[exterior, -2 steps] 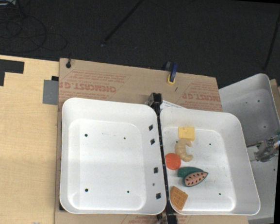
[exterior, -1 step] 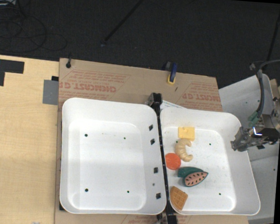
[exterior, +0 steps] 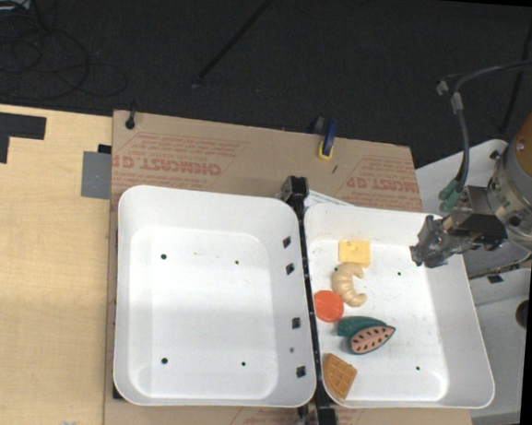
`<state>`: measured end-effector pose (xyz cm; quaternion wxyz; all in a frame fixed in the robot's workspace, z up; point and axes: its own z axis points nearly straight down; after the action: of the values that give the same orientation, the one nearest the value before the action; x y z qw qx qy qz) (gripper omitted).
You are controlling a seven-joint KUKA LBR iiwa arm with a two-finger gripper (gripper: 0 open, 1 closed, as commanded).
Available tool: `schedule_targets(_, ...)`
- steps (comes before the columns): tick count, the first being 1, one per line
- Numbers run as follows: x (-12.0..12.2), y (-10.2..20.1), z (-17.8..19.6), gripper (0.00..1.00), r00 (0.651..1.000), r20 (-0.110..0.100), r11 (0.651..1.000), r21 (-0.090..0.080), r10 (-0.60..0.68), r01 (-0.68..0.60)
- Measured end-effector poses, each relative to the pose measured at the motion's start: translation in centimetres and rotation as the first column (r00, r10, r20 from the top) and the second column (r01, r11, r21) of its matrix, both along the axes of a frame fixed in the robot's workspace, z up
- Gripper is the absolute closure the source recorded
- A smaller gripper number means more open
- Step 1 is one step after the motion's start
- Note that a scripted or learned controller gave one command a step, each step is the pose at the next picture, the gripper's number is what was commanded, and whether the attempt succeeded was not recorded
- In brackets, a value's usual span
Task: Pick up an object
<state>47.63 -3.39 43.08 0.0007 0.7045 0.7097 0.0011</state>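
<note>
The right bin (exterior: 447, 362) holds several small toy foods along its left side: a yellow cheese block (exterior: 355, 253), a beige croissant (exterior: 348, 284), an orange-red round piece (exterior: 328, 306), a green watermelon slice (exterior: 366, 336) and a brown waffle piece (exterior: 338, 374). My gripper (exterior: 428, 248) hangs above the bin's upper right edge, well to the right of the cheese block. Nothing shows between its fingers, and their opening is unclear from this angle.
The left bin (exterior: 203, 299) lies beside the right one, with a black divider (exterior: 301, 293) between them. Both rest on a cardboard sheet (exterior: 225, 152) with a blue clamp (exterior: 326, 140) at its far edge. Cables hang near the arm at the right.
</note>
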Motion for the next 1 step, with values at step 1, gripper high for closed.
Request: schedule_targets(1, 3.78, 7.15, -2.87, 1.00, 1.000, -0.006, 1.000, -0.001, -0.003, 0.003)
